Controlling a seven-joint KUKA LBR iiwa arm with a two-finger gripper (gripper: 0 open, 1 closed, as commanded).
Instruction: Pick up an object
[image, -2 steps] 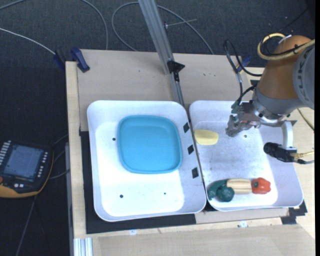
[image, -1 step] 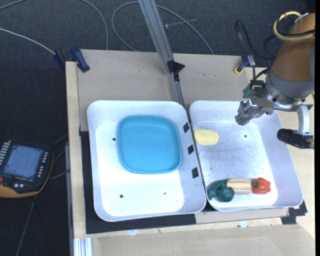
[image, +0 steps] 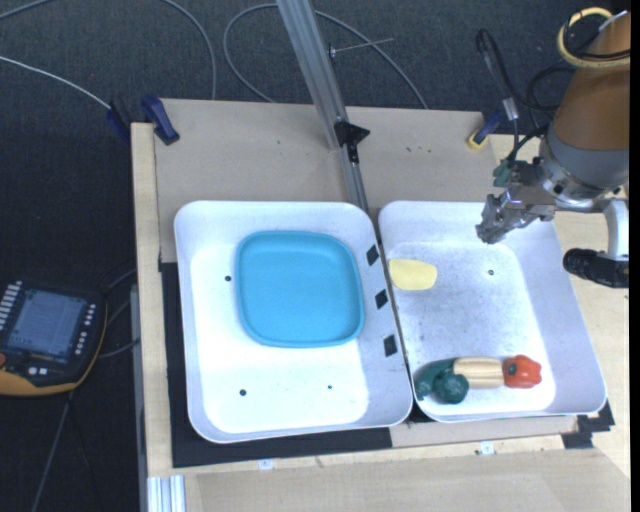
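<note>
Well below and left of the two-finger gripper (image: 492, 232), whose jaws I cannot tell are apart or together, lies a pale yellow, rounded, smooth object (image: 412, 274), apart from them, on the right white bin's (image: 560, 300) speckled floor

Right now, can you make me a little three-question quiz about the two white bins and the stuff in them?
1. True or false: the square blue plastic plate lies in the left shallow white bin.
2. Which thing in the right shallow white bin lies closest to the divide between the bins?
A. the pale yellow rounded piece
B. the red tomato-like toy
C. the dark green lumpy toy
3. Fill in: the tan bun-shaped toy lies between the green toy and the ____ toy.

Key: 1 true; 2 A; 3 red.

The gripper hangs over the right bin's far edge.
</note>
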